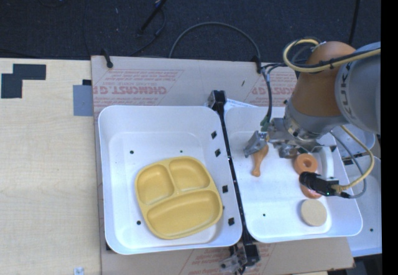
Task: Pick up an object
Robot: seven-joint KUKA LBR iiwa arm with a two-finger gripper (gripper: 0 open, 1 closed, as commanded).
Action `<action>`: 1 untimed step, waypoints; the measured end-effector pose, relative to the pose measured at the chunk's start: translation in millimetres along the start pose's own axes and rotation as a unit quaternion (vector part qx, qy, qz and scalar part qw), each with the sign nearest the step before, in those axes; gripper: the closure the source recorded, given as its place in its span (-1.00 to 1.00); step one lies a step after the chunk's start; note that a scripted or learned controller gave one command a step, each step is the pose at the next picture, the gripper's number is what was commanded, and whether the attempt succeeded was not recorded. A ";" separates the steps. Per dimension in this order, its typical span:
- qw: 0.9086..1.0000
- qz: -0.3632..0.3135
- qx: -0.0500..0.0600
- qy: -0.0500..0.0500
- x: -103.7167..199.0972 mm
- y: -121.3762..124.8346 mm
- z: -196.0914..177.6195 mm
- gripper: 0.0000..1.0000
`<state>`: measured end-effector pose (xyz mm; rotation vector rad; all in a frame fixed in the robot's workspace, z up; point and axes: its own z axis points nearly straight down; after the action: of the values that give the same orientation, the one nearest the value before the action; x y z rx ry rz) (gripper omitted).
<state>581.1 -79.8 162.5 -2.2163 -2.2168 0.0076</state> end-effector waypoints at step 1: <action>1.000 0.000 0.000 0.000 -1.1 -10.9 53.0 -1.00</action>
<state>569.8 -80.8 109.6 -2.2167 -2.2162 0.0074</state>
